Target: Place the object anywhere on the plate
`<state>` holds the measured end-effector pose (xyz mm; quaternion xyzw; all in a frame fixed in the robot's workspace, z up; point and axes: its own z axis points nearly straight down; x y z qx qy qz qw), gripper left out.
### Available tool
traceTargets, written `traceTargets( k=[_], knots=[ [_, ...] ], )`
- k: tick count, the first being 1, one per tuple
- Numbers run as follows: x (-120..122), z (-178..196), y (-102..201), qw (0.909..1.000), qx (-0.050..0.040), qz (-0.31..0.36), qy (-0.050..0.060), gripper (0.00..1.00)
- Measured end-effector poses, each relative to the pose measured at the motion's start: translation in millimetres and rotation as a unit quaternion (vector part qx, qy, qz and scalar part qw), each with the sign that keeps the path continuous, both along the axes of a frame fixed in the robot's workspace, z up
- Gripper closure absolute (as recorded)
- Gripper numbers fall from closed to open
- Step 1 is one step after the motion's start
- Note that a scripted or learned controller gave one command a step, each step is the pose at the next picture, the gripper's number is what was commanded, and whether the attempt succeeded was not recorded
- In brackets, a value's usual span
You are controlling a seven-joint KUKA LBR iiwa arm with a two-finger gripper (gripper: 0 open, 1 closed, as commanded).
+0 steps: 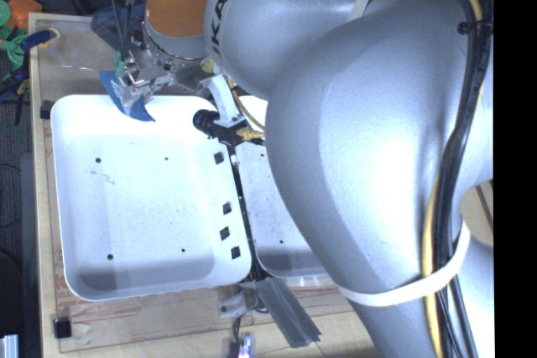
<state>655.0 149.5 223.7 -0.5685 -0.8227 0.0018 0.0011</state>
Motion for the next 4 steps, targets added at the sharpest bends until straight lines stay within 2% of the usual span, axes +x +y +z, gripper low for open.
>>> traceTargets(
  k=[1, 2, 3, 4],
  knots=[
    [0.8, 23.3, -61.8, 1.0000, 0.0005, 0.007, -0.001, 1.00],
    [-33.8, -7.1, 34.8, 1.0000, -0.0004, 0.001, 0.002, 1.00],
    [-0.5, -13.1, 37.2, 0.9993, -0.0004, -0.036, 0.001, 1.00],
    [0.0, 3.9, -10.5, 0.9975, -0.0006, -0.071, 0.002, 1.00]
  ],
)
